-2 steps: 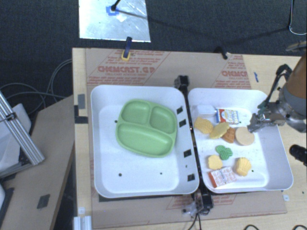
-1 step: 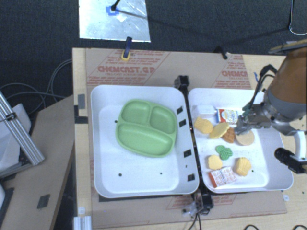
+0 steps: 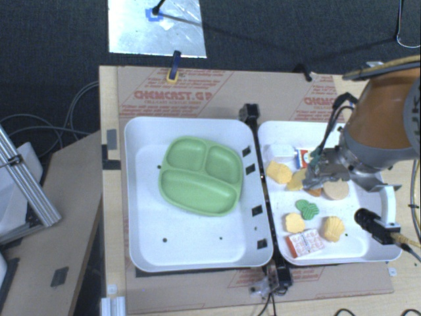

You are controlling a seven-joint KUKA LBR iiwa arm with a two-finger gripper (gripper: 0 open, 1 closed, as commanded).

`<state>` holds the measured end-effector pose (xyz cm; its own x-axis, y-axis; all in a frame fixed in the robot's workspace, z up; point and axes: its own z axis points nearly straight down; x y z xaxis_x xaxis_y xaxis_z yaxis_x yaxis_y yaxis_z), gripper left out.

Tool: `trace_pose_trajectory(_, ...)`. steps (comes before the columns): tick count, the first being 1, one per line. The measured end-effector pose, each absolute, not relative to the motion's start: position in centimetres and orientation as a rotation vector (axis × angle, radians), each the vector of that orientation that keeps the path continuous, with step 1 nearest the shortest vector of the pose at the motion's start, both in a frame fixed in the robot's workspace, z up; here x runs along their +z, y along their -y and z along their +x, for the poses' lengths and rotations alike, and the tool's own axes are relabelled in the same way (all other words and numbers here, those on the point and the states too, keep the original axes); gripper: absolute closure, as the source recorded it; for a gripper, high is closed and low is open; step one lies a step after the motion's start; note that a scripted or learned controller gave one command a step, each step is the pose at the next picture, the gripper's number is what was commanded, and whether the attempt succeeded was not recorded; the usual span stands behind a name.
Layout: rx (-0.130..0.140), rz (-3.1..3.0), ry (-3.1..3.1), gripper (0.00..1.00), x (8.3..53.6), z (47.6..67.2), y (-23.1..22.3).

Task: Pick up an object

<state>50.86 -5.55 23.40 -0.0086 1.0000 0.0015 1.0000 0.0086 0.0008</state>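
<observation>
Claw (image 3: 318, 178) low in right bin (image 3: 377, 250), among small food toys beside tan disc (image 3: 336, 191); finger state cannot tell. Likely mid-grasp. Green divided plate (image 3: 200, 175) sits alone in left bin (image 3: 146, 239).

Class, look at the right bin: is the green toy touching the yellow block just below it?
Touching. In the camera view the green toy overlaps the upper edge of the yellow block, with no white bin floor showing between them.

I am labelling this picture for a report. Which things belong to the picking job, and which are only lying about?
For the job: gripper; right bin; yellow pieces; green piece; red-and-white packet.

Lying about: green divided plate; left bin; cardboard sheet; shiny square.
</observation>
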Motion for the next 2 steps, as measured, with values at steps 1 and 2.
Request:
trace_pose_trajectory(1, -0.001, -2.212, 2.229, 1.0, 22.7, 49.5, 1.5)
trace_pose_trajectory(2, -0.003, -2.212, 2.232, 1.0, 22.7, 49.7, -3.4)
